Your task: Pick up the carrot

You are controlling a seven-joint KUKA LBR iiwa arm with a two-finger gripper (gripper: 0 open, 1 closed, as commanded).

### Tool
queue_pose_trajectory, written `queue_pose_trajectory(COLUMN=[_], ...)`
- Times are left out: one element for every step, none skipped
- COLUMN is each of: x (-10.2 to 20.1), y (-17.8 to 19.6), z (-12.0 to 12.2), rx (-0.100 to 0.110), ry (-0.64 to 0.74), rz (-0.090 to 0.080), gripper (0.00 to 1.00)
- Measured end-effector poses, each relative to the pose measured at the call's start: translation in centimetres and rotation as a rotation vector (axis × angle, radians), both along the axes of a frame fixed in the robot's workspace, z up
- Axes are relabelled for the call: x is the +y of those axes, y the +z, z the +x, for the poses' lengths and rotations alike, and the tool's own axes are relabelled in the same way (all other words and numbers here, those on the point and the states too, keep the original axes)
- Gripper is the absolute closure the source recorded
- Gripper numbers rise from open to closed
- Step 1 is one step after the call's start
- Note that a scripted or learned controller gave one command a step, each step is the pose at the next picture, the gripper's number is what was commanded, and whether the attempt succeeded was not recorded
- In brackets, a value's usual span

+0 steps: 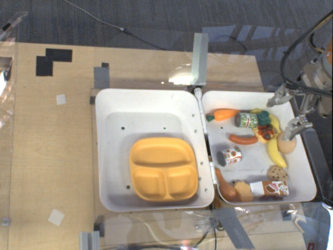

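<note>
- Gripper (292, 110) on my arm hangs at the right edge of the right bin (307, 184); its two grey fingers stand apart with nothing between them, so I read it as open and holding nothing.
- One fingertip sits near the bin's upper right corner, the other just above a pale round item (286, 145) by the right wall.
- My target, the carrot (225, 115), lies in the upper left part of the right bin, close to the divider between the bins. It is a short orange body lying roughly crosswise, with a small green top at its left end.
- I see the carrot well apart from the gripper, with other items between them.
- Just right of the carrot lies a small can (246, 120) on its side with a green and dark label; I cannot read its writing.
- Below the carrot I see a reddish sausage (243, 139), and under that a small white cup (229, 156) with a red mark, too small for me to read.
- A yellow banana (276, 150) runs down the right side of the bin.
- Along the bottom I see a cookie (278, 173) and a red and white packet (269, 188); its print is unreadable to me.
- In the left bin (112, 139) rests a yellow tray (163, 168) with three compartments.
</note>
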State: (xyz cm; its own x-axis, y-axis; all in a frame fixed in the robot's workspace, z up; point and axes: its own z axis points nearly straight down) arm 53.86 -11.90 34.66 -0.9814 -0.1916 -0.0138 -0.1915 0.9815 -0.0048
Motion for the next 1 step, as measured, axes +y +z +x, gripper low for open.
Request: queue_pose_trajectory(x=[-2.25], y=[-5.08], z=[-3.70], rx=[0.008], ry=[-0.017], rz=[0.001], gripper=[1.00])
